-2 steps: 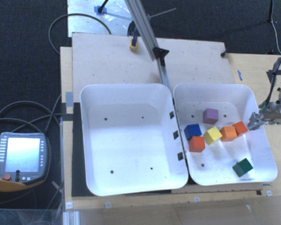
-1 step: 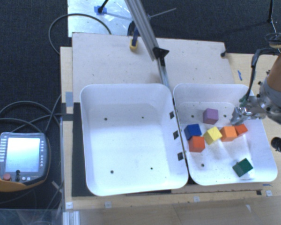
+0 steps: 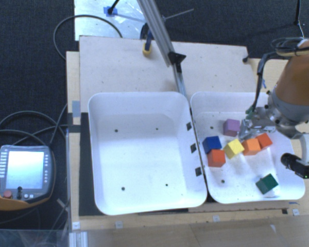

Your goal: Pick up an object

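Two shallow white plastic bins sit side by side on a pale wooden bench (image 3: 211, 60). The left bin (image 3: 100, 153) shows bare floor with a few small dark holes. The right bin (image 3: 293, 192) holds seven small wooden cubes. A purple cube (image 3: 231, 127) lies near the middle, with a blue cube (image 3: 212, 143) and a red-orange cube (image 3: 216, 158) touching each other nearer the dividing rims. A yellow cube (image 3: 235, 148) sits just beside an orange cube (image 3: 252, 146), which touches a second, redder orange cube (image 3: 264, 140). A dark green cube (image 3: 267, 183) lies apart, close to the front right corner.

The grey arm with its orange band (image 3: 298, 76) reaches in from the right. Its metal gripper (image 3: 252, 127) hangs low over the cluster, between the purple cube and the two orange ones; whether it is spread or pressed together cannot be made out, and no cube is visibly between its tips.

The cubes around the gripper crowd it closely. Open room lies along the right bin's front and far edges. A slanted metal pole (image 3: 154, 22) crosses the bench behind the bins. A grey handheld control pendant (image 3: 21, 176) with a lit screen rests on the dark floor at left; no writing is legible.
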You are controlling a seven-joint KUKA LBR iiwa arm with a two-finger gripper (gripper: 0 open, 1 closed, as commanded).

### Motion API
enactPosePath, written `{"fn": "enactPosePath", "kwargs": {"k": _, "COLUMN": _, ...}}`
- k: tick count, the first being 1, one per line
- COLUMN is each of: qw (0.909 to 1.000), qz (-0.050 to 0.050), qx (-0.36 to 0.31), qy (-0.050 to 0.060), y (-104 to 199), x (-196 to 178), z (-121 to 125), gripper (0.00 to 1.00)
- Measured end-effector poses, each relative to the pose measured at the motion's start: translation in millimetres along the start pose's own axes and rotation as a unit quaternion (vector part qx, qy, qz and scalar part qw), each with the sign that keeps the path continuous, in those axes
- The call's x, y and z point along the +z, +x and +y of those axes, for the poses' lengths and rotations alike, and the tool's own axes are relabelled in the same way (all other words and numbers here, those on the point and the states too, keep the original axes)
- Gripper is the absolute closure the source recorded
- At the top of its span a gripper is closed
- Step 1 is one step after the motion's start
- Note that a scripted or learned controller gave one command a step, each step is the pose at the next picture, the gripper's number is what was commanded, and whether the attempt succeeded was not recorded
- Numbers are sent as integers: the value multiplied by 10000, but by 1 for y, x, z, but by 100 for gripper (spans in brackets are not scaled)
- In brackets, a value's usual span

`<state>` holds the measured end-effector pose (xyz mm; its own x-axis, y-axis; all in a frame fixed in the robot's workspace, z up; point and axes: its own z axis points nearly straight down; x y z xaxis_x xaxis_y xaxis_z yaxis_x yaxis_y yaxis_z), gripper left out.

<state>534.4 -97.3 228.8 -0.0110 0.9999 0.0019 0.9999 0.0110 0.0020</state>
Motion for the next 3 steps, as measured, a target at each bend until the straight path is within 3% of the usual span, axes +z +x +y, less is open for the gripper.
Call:
{"fn": "enactPosePath", "kwargs": {"k": 1, "qw": 10000, "qz": 1, "qx": -4, "qy": -6, "y": 50, "x": -10, "z": 9, "gripper": 100}}
{"fn": "enactPosePath", "kwargs": {"k": 3, "qw": 10000, "qz": 4, "qx": -6, "qy": 6, "y": 158, "x": 7, "z": 9, "gripper": 100}}
